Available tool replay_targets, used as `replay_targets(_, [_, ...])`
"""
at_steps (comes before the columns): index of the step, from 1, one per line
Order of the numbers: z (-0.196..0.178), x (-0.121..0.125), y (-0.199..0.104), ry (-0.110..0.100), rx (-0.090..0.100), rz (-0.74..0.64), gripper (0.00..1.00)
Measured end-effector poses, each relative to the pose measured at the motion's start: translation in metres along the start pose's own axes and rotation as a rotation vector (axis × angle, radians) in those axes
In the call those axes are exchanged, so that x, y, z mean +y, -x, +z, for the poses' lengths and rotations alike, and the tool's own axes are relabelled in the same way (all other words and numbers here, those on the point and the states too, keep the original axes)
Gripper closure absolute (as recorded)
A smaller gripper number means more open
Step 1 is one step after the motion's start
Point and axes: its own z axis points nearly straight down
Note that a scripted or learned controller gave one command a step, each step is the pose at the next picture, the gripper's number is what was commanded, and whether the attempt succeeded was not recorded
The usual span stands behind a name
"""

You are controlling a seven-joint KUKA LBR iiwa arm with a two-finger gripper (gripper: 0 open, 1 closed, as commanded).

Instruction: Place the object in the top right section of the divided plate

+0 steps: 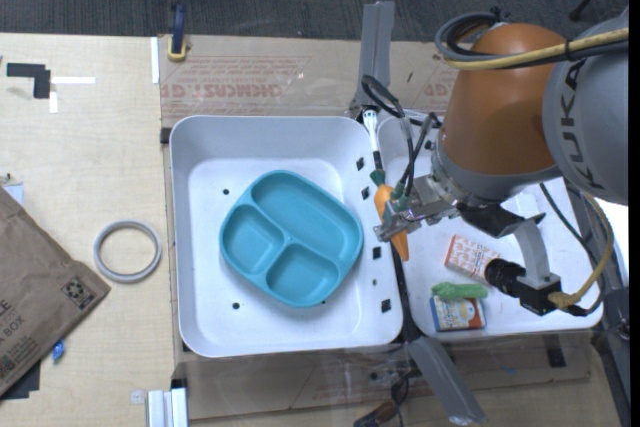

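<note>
A blue divided plate [290, 237] with three sections lies tilted in the left white bin [195, 215]. An orange toy carrot [386, 200] with a green top hangs over the wall between the two bins, just right of the plate's right rim. My gripper [398, 218] is shut across the carrot's middle, and orange shows above and below the fingers. The arm's orange band [500, 105] and grey wrist loom over the right bin.
The right bin [570, 315] holds a small red-and-white packet [468, 257], a green item [458, 291] and a small carton [458, 313]. A grey tape ring [127, 250] and a brown cardboard box [35, 300] lie on the bench to the left.
</note>
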Motion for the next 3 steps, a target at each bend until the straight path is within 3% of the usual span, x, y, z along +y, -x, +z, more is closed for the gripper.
replay_targets(1, [0.037, 0.010, -0.068, -0.003, 0.000, -0.118, 1.00])
replay_targets(2, [-0.056, 0.056, -0.129, 0.000, -0.002, -0.176, 1.00])
replay_targets(3, [0.039, 0.025, -0.121, -0.003, -0.001, 0.056, 1.00])
